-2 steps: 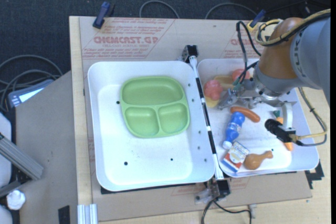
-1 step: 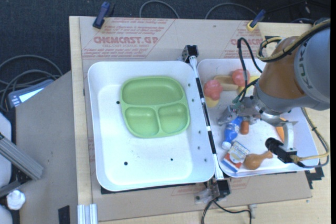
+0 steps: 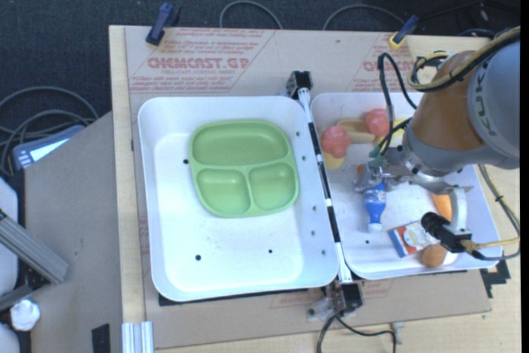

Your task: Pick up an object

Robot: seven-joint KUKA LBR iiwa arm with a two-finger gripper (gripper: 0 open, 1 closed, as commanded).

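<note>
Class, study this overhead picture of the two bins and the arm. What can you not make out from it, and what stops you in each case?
- Gripper: finger state unclear; the arm's wrist covers it in the camera view.
- Blue and white tube: upper end lies under the gripper, so contact is uncertain.
- Orange item: partly covered by the arm; identity unclear.
- Right bin: much of its floor sits beneath the arm.
- Small pack: print too small to read.

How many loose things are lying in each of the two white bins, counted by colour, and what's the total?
Green: 1, the green plastic divided tray in the left bin
Pink: 2, the pink round toys in the right bin
Blue: 1, the blue and white tube
Orange: 1, the orange piece
Brown: 1, the brown egg-shaped object
Red and white: 1, the small packet
Total: 7 clearly visible; the arm may cover others.
</note>
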